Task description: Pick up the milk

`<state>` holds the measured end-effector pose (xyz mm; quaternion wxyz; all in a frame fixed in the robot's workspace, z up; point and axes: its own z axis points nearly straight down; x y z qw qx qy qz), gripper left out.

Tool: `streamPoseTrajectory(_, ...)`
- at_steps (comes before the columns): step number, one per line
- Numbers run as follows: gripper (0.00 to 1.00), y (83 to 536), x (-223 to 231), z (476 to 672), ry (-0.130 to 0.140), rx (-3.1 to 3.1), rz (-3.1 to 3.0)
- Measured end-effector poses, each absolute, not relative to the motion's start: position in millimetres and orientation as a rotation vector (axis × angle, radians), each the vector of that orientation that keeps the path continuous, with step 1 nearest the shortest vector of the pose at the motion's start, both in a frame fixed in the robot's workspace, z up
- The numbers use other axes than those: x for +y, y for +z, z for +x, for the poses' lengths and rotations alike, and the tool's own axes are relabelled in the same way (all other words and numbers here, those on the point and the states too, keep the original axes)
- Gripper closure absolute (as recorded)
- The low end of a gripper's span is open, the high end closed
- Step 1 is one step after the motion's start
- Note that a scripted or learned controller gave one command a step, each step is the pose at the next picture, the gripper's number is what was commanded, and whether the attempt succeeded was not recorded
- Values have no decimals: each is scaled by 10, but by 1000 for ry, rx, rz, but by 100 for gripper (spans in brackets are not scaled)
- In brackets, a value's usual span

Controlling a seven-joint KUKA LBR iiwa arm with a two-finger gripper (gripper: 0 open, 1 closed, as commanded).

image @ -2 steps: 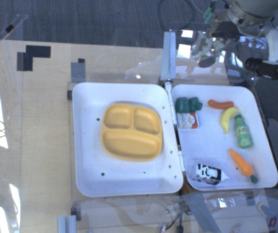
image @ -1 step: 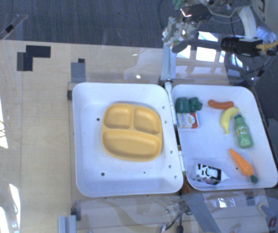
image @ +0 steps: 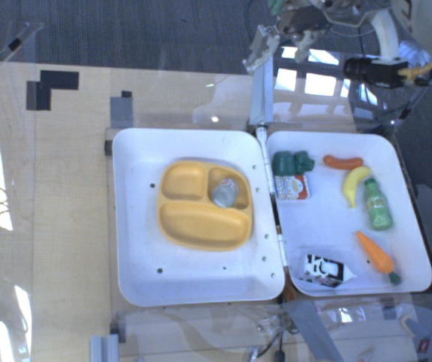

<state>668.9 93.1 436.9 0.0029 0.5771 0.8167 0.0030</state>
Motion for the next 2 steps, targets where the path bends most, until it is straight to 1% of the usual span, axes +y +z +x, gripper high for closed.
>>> streamPoseTrajectory(1,0,2987,710,6426,5,2698,1604)
streamPoseTrajectory(2,0,1924,67,6016,4,2691,1614)
